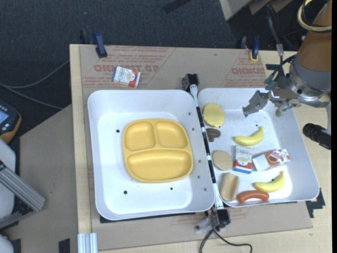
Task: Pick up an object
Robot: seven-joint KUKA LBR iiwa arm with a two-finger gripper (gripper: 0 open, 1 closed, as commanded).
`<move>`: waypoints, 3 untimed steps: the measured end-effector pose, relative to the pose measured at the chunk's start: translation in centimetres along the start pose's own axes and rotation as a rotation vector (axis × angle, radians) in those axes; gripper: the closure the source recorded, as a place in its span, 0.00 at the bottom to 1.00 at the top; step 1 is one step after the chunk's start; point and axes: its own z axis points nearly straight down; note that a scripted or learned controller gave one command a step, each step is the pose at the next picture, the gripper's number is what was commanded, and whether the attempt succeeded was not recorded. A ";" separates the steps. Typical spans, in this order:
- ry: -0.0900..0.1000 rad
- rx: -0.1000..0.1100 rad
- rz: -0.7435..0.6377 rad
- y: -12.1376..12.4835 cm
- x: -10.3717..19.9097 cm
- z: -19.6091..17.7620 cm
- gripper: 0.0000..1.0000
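Observation:
My gripper (267,108) hangs over the back of the right bin (305,157), its two grey fingers spread open with nothing between them. Just below it and slightly left lies a yellow banana (249,137). A round yellow piece (214,115) and a small brown piece (212,134) sit at the bin's left side. Lower down are a tan disc (222,159), a small carton (243,159), a red-and-white packet (271,158), a second banana (271,183), a bun (229,186) and a sausage (253,196).
The left bin (102,157) holds a yellow divided plate (157,149). A small red-and-white box (126,76) lies on the bench behind that bin. Blue clamps (98,44) grip the board's back edge. A black part (318,134) juts in at the right.

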 end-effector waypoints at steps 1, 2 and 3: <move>0.000 0.009 0.006 1.0 -5.2 9.7 0.00; -0.012 -0.011 0.001 1.2 -3.6 17.6 0.00; -0.012 -0.024 0.001 0.0 -1.6 17.0 0.00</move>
